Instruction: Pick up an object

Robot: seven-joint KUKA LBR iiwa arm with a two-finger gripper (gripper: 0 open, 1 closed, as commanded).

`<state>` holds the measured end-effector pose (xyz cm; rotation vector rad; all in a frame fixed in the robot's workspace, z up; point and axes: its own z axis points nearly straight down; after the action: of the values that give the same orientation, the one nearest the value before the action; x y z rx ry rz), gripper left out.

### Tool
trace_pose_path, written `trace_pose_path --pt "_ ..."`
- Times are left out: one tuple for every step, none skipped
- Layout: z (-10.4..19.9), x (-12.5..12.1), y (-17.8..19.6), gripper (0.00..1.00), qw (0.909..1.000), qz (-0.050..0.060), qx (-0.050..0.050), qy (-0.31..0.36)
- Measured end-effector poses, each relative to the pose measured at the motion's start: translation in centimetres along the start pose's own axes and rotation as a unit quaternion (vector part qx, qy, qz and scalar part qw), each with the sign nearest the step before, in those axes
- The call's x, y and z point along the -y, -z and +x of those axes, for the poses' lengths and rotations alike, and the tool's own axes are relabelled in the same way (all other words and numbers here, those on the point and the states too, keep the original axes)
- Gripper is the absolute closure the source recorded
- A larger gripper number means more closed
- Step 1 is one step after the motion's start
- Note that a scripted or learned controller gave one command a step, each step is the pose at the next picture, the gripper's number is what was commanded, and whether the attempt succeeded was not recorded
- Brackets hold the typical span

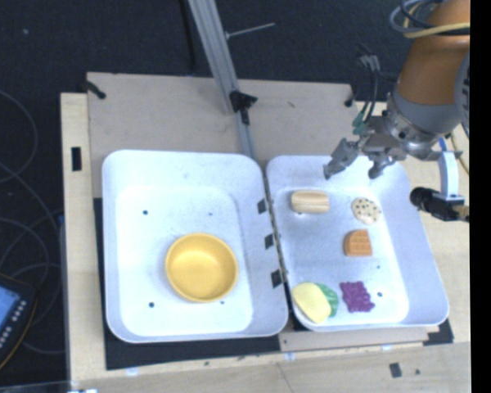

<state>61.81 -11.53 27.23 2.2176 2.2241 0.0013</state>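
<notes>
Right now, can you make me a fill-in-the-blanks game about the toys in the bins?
1. The yellow bowl sits in the ____ bin.
2. The gripper hangs over the right bin with its fingers ____.
3. The grapes are the colour ____.
4. The cookie lies just above the ____ waffle.

Missing words: left; open; purple; orange

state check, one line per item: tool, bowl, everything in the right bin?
tool: open, nothing between its fingers, above the far end of the right bin
yellow bowl: upright, in the left bin
bread roll: lying on its side
cookie: flat
orange piece: untouched
purple grapes: at near edge
yellow-green item: beside grapes
</notes>
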Motion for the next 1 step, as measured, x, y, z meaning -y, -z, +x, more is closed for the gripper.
trace_pose_path --pt "0.00 0.00 0.00 0.00 1.0000 0.000 0.000 0.000"
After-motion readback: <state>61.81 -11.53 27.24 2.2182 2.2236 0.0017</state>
